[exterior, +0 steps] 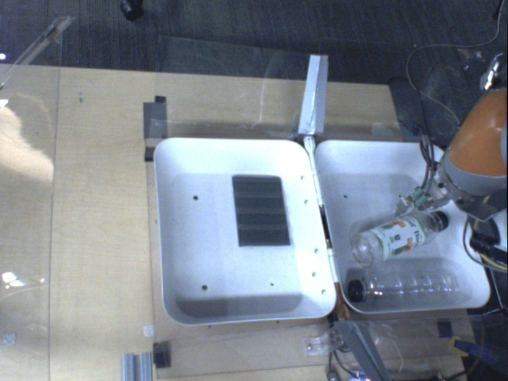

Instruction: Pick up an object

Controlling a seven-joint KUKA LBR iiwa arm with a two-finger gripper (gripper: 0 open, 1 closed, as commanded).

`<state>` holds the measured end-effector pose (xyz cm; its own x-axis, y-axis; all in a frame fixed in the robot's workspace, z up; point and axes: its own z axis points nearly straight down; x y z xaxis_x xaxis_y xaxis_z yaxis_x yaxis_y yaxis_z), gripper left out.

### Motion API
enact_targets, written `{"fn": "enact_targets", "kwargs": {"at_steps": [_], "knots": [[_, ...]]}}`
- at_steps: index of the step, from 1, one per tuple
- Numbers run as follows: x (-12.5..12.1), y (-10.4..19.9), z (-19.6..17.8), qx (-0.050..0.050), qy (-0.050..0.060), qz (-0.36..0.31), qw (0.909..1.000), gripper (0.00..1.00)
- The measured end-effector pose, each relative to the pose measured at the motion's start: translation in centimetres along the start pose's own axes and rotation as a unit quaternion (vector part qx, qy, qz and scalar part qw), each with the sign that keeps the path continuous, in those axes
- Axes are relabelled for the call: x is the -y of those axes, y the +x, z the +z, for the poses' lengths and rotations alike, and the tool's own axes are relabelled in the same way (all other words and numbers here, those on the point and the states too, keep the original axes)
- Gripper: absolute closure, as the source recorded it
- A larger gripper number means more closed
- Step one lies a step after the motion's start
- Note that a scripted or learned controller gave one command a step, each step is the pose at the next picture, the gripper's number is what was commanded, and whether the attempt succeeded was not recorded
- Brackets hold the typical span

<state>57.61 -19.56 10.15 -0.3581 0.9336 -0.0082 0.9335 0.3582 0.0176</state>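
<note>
Lying flat in the middle of the left bin [171, 213], a dark ribbed slab [260, 210] has bare floor on every side, easy to reach from above. The right bin [337, 173] holds a labelled clear bottle [395, 238] lying aslant mid-floor and a clear plastic bottle [405, 286] pressed along the near wall, probably awkward to clasp. The gripper [425, 201] hovers by the labelled bottle's cap end; finger state I cannot tell.
</note>
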Motion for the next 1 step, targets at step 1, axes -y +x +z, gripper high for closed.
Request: {"fn": "enact_targets", "kwargs": {"at_steps": [1], "knots": [[-4.22, 5.59, -7.49, -0.003, 0.005, -0.018, 0.9998, 1.00]]}}
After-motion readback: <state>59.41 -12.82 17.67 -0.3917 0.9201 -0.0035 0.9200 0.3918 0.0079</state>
